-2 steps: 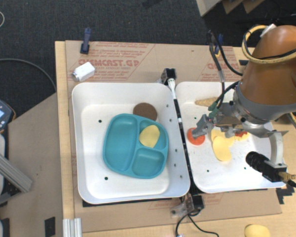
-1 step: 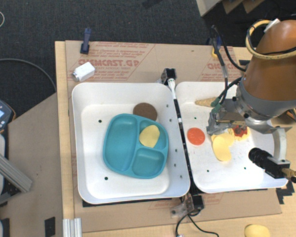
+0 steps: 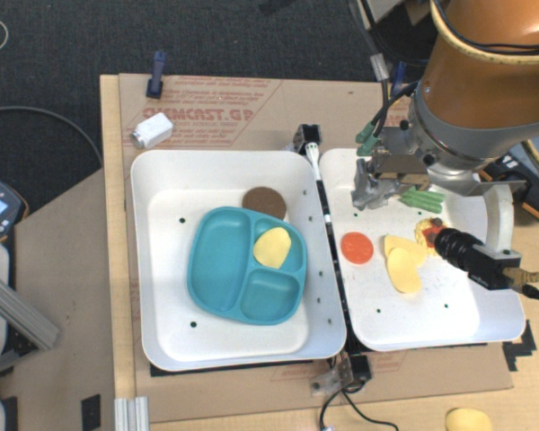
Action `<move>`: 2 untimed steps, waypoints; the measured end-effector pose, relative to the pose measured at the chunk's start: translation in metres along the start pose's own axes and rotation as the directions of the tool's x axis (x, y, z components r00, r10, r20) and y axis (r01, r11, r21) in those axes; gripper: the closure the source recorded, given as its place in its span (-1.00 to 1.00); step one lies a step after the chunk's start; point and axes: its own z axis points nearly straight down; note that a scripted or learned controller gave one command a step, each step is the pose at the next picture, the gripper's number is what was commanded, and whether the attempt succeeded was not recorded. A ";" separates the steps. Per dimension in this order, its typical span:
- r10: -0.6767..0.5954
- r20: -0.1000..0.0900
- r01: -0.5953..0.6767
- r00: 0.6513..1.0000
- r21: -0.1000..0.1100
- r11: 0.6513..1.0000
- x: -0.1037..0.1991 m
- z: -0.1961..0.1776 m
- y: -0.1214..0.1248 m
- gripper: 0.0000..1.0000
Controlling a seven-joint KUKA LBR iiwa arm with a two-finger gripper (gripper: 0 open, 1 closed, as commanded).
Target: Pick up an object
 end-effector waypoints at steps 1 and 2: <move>0.003 0.002 -0.003 1.000 0.009 1.000 0.048 -0.006 0.000 1.00; -0.002 -0.001 0.002 1.000 0.008 1.000 0.137 -0.031 0.000 1.00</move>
